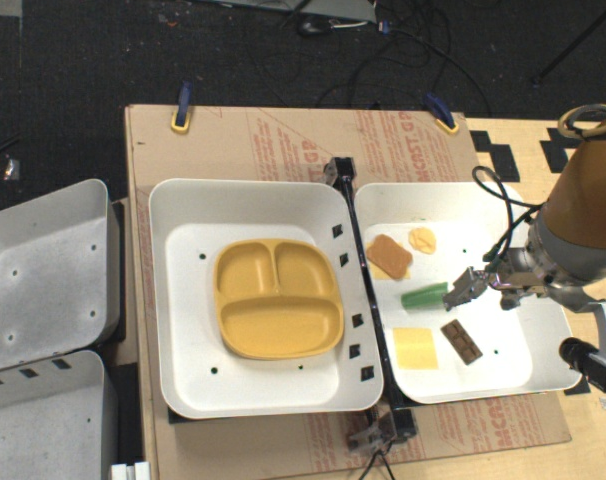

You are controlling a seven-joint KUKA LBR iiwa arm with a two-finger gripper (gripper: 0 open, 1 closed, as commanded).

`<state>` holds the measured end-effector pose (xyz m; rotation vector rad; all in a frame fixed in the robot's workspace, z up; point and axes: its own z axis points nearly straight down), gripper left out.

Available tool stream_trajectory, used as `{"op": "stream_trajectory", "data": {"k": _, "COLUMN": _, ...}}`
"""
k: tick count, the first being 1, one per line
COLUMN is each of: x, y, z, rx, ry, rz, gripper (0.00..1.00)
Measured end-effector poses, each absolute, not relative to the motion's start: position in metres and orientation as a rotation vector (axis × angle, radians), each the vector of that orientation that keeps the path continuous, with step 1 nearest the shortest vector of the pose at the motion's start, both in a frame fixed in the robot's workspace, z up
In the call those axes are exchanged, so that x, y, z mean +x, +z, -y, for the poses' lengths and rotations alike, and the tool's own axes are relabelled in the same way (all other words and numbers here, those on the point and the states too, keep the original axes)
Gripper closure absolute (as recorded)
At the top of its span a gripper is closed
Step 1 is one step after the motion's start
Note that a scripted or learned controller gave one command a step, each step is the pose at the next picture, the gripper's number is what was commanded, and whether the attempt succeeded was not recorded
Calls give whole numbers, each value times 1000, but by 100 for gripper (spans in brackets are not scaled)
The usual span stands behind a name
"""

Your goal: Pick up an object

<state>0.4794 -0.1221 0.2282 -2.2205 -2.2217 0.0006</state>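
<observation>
Yellow flat square (415, 348), slice-like with a matte face, lies nearest the camera on the floor of the right bin (503, 378). Just beside it lies a dark brown bar (461, 341), small and ridged like chocolate. Next up, a green cylinder (424, 296), smooth plastic, lies on its side. The gripper (465, 289) sits at the cylinder's right end, touching or nearly so; whether anything is clamped cannot be told from this angle. Judgement: pick not yet done, every item rests on the bin floor, lift remains. Farther back lie a tan bread-like slab (389, 256) and a small pale-orange round piece (421, 239). The left bin (183, 368) holds a glossy yellow divided plate (279, 299), three compartments.
</observation>
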Motion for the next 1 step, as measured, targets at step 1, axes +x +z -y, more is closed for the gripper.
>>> {"op": "stream_trajectory", "data": {"k": 1, "x": 478, "y": 185, "z": 120, "rx": -2220, "ry": 4, "rz": 2217, "gripper": 0}}
